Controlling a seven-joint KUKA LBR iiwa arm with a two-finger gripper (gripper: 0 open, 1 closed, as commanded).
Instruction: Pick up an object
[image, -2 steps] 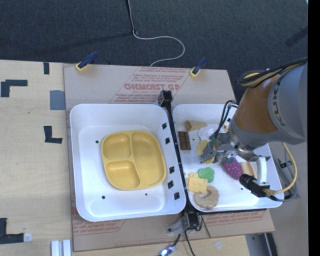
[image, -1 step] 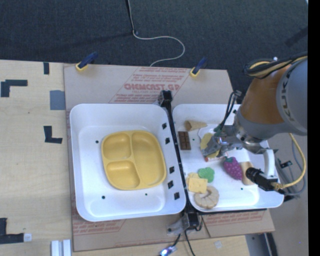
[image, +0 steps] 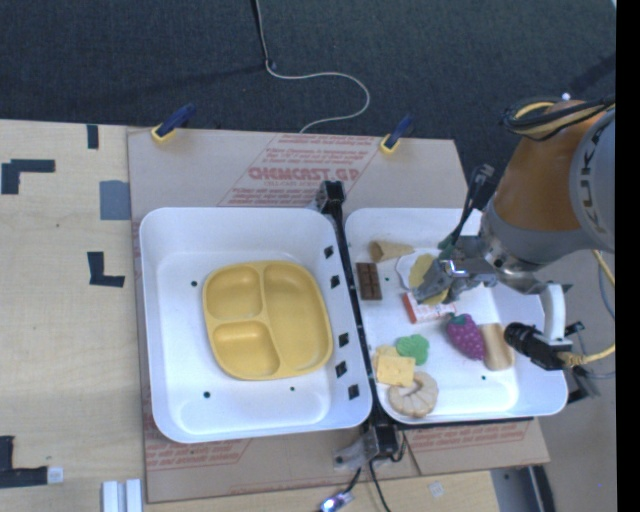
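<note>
Gripper (image: 437, 285) low in right bin (image: 535, 400), near its far edge, over yellow toy (image: 422, 268) on white piece; finger state: can't tell. Toys crowd bin's left half: grapes (image: 464, 334), green piece (image: 411, 348), bagel (image: 414, 394). Yellow tray (image: 266, 318) lies mid left bin (image: 170, 250), prob. drop spot.
</note>
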